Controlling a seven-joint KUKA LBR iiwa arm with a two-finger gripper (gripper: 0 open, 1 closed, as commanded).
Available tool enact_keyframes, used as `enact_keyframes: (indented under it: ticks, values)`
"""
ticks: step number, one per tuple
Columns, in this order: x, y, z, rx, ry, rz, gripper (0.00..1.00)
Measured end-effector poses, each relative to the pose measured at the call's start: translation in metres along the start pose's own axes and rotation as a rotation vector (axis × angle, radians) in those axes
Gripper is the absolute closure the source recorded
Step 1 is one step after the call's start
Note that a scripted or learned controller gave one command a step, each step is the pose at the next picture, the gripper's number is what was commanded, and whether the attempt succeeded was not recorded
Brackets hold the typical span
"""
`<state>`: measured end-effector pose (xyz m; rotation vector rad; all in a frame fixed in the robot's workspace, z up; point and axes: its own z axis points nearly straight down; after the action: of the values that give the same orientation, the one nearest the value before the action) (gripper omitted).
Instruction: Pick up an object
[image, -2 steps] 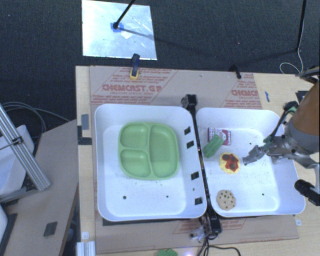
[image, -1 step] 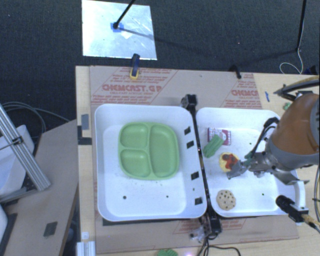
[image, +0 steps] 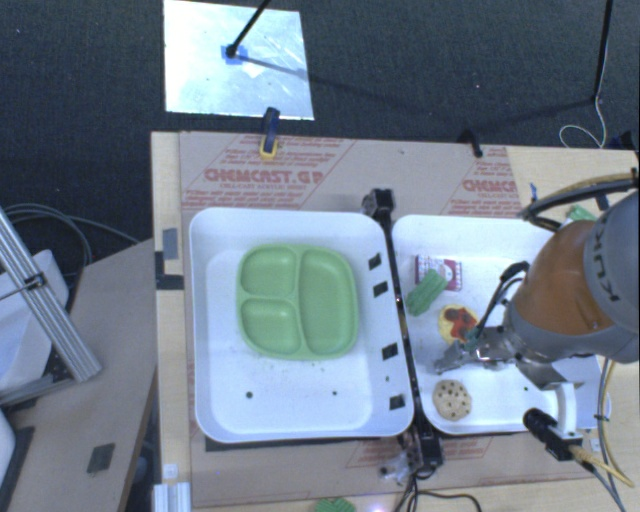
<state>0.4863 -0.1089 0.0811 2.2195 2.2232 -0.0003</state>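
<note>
Right bin (image: 500, 232) holds all the pickable stuff: a cookie (image: 452, 399) near the front wall, a yellow-red toy (image: 458, 321) mid-bin, a green pickle-shaped piece (image: 427, 291) leaning on a small red-white packet (image: 438, 270) toward the back. Everything sits on the divider side, so the arm (image: 575, 290), coming in from the right, has to stretch across the bin to reach it.

Tool (image: 452, 358) sits low between the toy and the cookie, just above the cookie, near both but nothing is visibly between its fingers. Can't tell from this angle whether it's spread or pressed together; the tip is small and blurred.

Left bin (image: 290, 225) has only the green divided plate (image: 298, 301), lying flat in the middle. Probably a drop target rather than a pick.

My read: cookie or toy is the candidate, grasp not made yet. The flat cookie is hard to pinch.
</note>
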Motion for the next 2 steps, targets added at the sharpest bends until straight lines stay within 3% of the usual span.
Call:
enact_keyframes:
  ticks: [1, 2]
  values:
    - [0.067, 0.092, -0.142, -0.021, 0.0, -0.014, 0.0]
    - [0.097, 0.048, -0.36, -0.022, 0.002, -0.007, 0.0]
